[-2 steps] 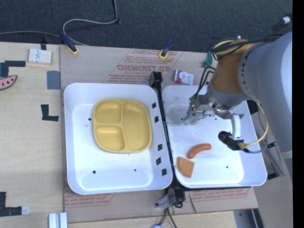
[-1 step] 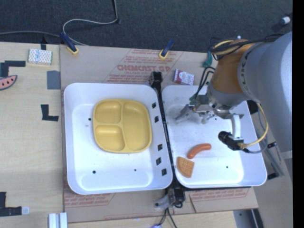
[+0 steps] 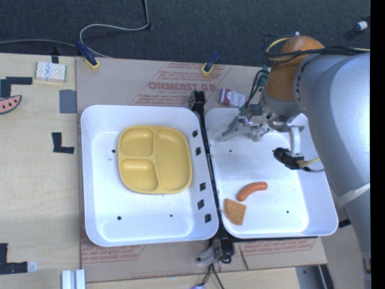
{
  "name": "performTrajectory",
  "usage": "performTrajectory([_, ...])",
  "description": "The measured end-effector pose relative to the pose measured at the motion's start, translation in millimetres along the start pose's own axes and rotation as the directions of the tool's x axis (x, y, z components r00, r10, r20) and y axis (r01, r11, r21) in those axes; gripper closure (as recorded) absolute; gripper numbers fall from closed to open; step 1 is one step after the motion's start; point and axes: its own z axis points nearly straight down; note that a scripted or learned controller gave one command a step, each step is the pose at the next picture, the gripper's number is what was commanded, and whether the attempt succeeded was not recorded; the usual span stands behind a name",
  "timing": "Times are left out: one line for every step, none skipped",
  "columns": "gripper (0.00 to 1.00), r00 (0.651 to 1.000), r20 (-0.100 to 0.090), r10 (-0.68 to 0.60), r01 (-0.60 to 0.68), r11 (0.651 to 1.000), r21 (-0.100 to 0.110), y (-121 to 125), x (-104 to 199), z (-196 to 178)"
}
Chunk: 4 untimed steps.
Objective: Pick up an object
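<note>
Cardboard-covered bench [image 3: 150, 83], two shallow white bins side by side. Left bin [image 3: 99, 221]: one yellow three-compartment plate [image 3: 154, 159], centred. Right bin [image 3: 313, 218]: orange sausage [image 3: 251, 190] and tan waffle piece [image 3: 234, 211], near each other at 7 o'clock. Gripper [image 3: 240, 127] at the right bin's 11 o'clock; finger state cannot be told; nothing seen held.
</note>
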Motion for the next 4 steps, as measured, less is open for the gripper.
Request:
performTrajectory([0.00, 1.000, 0.001, 0.002, -0.002, 1.000, 0.002, -39, 25, 0])
performTrajectory([1.00, 1.000, 0.001, 0.002, -0.002, 1.000, 0.001, -39, 24, -10])
performTrajectory([0.00, 1.000, 0.001, 0.002, -0.002, 1.000, 0.001, -39, 24, -10])
performTrajectory([1.00, 1.000, 0.000, 0.002, -0.002, 1.000, 0.002, -39, 25, -19])
